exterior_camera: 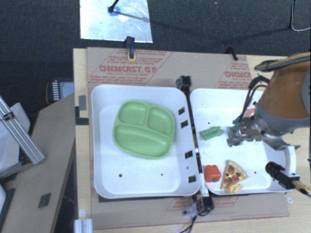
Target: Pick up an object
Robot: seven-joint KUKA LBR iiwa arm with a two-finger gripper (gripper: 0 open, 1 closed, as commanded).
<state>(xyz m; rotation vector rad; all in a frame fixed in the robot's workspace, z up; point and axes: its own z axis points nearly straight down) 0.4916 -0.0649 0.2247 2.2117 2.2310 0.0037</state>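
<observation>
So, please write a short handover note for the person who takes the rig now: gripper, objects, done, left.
Gripper: low inside the right bin; nothing seen between its fingers.
Objects: green toy piece just to the left of the gripper in the view; red toy pepper and pizza slice at the near edge of the right bin. Green divided plate lies in the left bin.
Done: no object lifted yet.
Left: grasp one object and lift it.

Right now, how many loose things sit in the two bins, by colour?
Green: 2, the divided plate in the left bin and a small green piece in the right bin
Red: 1, a red block
Mixed colours: 1, a toy pizza slice
Total: 4
</observation>
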